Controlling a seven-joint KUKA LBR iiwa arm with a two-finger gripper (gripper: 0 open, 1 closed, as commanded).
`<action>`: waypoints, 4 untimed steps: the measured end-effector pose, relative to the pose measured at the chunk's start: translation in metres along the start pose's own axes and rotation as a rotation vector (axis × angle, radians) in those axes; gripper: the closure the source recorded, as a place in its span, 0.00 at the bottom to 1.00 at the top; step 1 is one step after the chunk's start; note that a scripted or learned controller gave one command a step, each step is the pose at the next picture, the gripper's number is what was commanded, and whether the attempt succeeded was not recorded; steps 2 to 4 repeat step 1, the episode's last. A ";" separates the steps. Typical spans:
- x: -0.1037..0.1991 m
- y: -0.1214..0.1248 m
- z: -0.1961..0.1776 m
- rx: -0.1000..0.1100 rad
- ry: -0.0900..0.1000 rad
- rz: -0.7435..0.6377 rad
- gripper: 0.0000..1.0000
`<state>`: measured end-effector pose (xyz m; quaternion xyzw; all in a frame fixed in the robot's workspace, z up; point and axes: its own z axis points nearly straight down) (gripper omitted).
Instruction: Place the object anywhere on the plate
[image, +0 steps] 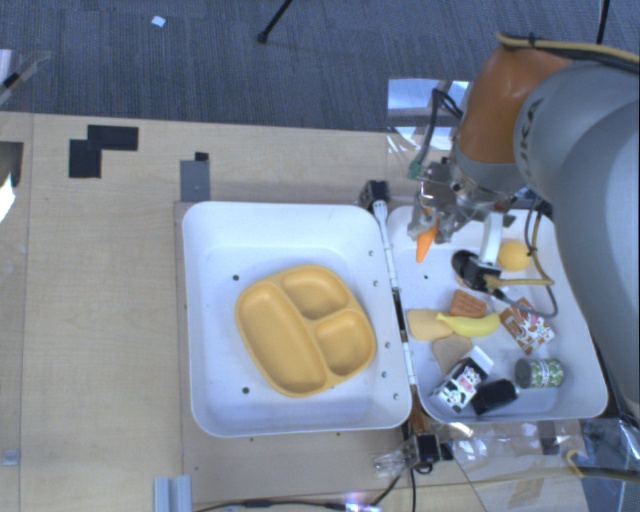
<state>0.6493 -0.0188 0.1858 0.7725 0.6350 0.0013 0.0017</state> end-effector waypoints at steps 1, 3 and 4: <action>0.000 0.000 0.000 0.000 0.000 0.000 0.00; 0.000 0.000 0.000 0.000 0.000 0.000 0.00; 0.000 0.000 0.000 0.000 0.000 0.000 0.00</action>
